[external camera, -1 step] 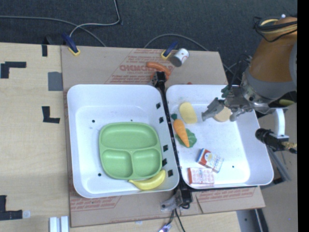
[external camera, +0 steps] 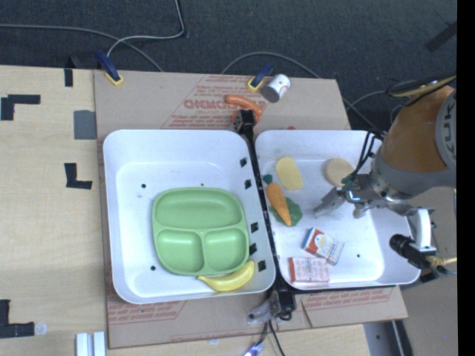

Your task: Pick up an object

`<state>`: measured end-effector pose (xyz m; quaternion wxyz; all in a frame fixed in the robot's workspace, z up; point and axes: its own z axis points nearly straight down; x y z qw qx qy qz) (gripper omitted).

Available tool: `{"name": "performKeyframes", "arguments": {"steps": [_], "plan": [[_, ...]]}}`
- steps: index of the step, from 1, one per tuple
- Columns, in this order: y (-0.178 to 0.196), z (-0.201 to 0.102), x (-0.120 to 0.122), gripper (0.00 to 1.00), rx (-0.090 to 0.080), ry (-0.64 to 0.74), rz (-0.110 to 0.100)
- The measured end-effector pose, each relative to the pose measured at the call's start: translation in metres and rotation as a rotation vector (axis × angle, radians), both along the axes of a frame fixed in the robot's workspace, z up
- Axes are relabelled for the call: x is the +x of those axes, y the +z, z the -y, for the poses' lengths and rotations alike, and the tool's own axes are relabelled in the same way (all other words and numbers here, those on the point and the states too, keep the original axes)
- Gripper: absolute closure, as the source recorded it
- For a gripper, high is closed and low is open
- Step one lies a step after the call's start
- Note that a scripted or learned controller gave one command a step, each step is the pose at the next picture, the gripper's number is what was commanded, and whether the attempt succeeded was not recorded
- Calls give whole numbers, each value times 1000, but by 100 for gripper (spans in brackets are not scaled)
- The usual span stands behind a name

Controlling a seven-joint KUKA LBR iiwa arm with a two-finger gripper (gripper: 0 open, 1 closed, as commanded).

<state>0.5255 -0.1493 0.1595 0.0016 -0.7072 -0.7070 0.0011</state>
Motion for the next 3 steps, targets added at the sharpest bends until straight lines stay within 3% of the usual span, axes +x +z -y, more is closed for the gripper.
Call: {"name": "performKeyframes", "arguments": {"steps": [1,2,3], "plan": [[-73,-51,-23,0,0,1,6],[-73,-24,1,0,0,1,6],[-73,-52,51,0,-1,3,9]]}}
